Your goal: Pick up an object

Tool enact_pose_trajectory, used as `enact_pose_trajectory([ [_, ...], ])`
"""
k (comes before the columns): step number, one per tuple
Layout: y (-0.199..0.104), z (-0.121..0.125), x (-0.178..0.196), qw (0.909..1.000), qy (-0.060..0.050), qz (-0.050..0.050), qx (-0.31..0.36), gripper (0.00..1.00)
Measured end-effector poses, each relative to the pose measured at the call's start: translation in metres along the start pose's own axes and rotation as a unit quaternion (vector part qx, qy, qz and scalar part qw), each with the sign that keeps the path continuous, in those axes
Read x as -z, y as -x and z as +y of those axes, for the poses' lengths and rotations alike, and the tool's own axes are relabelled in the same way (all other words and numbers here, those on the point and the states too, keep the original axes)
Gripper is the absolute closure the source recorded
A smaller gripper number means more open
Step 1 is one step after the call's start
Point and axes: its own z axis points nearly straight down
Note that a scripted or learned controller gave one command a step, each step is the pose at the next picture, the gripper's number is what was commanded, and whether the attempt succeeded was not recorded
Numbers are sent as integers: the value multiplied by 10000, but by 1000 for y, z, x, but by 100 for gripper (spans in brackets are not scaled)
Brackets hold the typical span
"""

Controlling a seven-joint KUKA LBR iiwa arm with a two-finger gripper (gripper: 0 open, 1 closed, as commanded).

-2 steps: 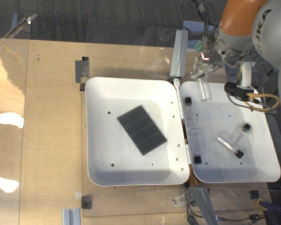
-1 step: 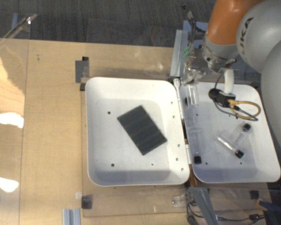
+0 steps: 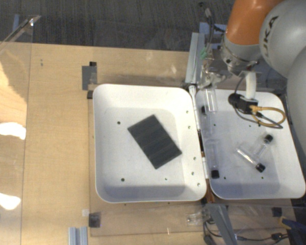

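Gripper (image 3: 212,86) at right bin's (image 3: 234,180) far-left corner, blurred; open or closed, cannot tell. Clear black-capped vial (image 3: 250,157) lies tilted inside that bin.

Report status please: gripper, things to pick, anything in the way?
Gripper over far corner of right bin, beside left bin. Clear tubes with black caps in right bin, dark flat pad in left, both untouched. Path looks clear.

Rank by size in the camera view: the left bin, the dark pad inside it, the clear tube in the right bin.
1. left bin, clearly the largest
2. dark pad
3. clear tube, the smallest
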Motion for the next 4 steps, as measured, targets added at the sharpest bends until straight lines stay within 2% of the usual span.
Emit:
enact_pose_trajectory([
  [1,-1,2,11,10000,32,1,24,100],
  [2,-22,-2,-2,9985,-28,-7,-549,100],
  [3,36,1,58,9995,5,-17,301,100],
  [4,16,-1,13,9997,-30,-8,245,100],
])
